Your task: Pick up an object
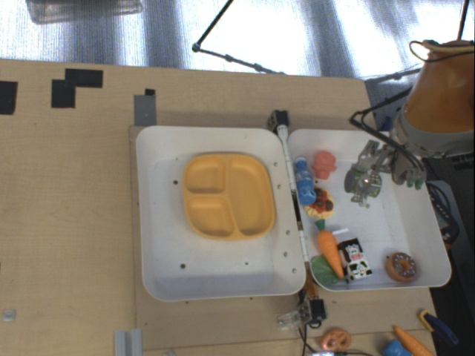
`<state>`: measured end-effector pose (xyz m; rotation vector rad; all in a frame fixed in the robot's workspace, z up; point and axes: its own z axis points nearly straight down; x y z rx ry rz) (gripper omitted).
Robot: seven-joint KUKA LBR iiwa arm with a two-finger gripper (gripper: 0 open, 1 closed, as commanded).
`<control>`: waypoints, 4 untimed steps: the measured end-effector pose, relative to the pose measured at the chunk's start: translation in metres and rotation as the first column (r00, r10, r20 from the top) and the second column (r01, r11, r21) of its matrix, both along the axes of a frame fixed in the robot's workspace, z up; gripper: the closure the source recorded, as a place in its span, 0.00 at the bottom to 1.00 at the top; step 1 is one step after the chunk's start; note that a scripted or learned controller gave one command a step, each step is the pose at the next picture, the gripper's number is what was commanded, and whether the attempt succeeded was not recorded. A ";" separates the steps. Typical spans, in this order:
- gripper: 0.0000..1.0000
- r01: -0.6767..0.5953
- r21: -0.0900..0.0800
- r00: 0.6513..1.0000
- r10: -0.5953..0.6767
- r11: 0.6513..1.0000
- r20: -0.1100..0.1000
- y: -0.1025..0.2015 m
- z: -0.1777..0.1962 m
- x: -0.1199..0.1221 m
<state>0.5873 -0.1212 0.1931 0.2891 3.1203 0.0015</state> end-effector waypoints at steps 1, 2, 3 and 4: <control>1.00 -0.233 -0.002 0.973 0.233 0.973 0.000 0.062 0.050 -0.021; 1.00 -0.546 -0.002 0.838 0.546 0.838 -0.003 0.082 0.016 -0.032; 1.00 -0.755 -0.004 0.655 0.755 0.655 -0.002 0.067 -0.006 0.017; 1.00 -0.934 -0.005 0.358 0.934 0.358 -0.003 0.085 -0.008 0.036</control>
